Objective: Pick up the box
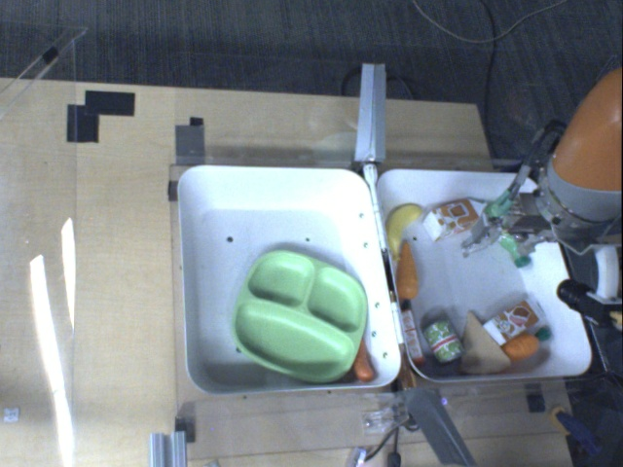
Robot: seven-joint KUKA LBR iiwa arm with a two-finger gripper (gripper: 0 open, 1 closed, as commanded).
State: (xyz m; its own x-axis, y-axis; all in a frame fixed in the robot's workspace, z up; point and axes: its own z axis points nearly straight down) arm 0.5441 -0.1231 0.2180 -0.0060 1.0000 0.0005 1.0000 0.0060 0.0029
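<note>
Two small white-and-orange boxes lie in the right bin (555,358). One box (453,217) rests near the bin's far edge, beside a yellow lemon (404,222). A second box (514,319) is near the front right, against a brown wedge (477,346). My gripper (508,229) hovers over the right bin's far right part, just right of the far box. Its green-tipped fingers (516,251) stand open, with nothing between them.
A green divided plate (302,314) fills much of the left bin (214,212). In the right bin also lie an orange carrot (407,272) along the left wall, a small can (443,339) and another carrot (523,348) at the front.
</note>
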